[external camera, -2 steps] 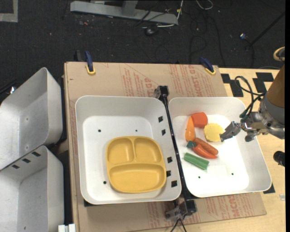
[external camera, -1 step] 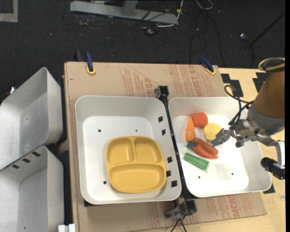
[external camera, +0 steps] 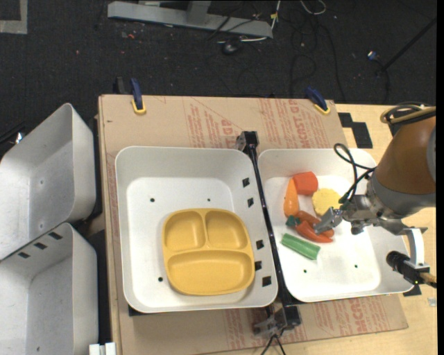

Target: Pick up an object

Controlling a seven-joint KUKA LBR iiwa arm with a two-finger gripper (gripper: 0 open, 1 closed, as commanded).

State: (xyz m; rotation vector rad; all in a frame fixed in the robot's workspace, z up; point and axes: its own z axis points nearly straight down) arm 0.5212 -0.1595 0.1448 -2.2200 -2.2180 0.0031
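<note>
Nearest us, at the bench's front edge, we see a black clamp (external camera: 277, 320) w/ a cable hanging off it, sat on the brown cardboard sheet (external camera: 180, 121) that covers the bench top; printed red lettering runs across that sheet. On it sit two shallow white bins side by side. In the left bin (external camera: 132, 208) lies a yellow divided plate (external camera: 207, 251), three compartments, flat, toward the bin's front. In the right bin (external camera: 347, 277) we see a green block (external camera: 300, 246) nearest the front; just behind it a red piece (external camera: 311, 227); then an orange carrot-like piece (external camera: 291, 201), a yellow lump (external camera: 325, 201) and an orange-red block (external camera: 305, 182), all clustered close together in the bin's left half. The gripper (external camera: 329, 220) is down among them, tips by the red piece and yellow lump; we can't tell how far apart the tips are or whether anything is held. The arm (external camera: 406, 166) comes in from the right. Left of the bench stand two white tubs (external camera: 41, 201). Beyond: two blue-yellow clamps (external camera: 138, 97) at the sheet's far edge; dark floor w/ cables and a grey metal base (external camera: 187, 17).
</note>
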